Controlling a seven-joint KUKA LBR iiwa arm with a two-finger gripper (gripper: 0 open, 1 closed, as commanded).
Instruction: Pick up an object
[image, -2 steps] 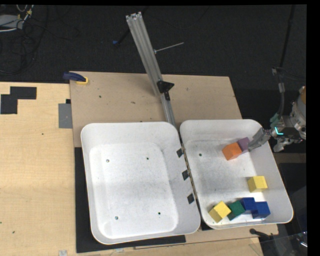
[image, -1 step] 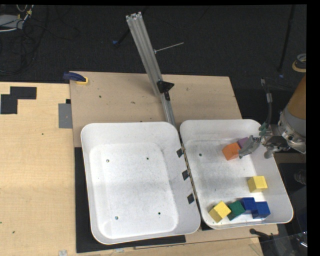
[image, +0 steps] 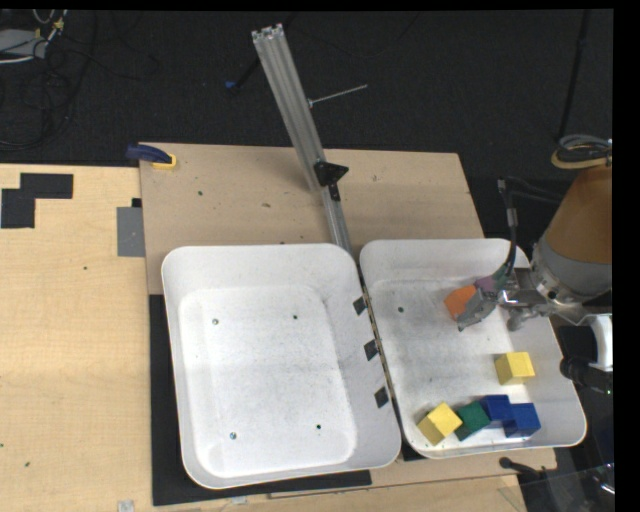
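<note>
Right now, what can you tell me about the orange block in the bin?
The orange block is small, boxy and plain orange, with a dull surface like foam or painted wood. It sits tilted in the upper middle of the right bin, apart from the yellow, green and blue blocks lower down. The gripper is right against its right side, with a grey finger just below it. Whether it is actually pinched cannot be seen.

arm body (image: 570, 262): grey, round and thick, enters from the right side
orange band (image: 588, 215): wide, dull orange-brown, cone-like shape, sits above the grey wrist
wrist: grey ring with a lighter edge
gripper (image: 487, 306): small, grey metal, two thin fingers
cable (image: 511, 228): thin and dark, runs along the wrist
white part (image: 600, 340): small, below the wrist
</note>
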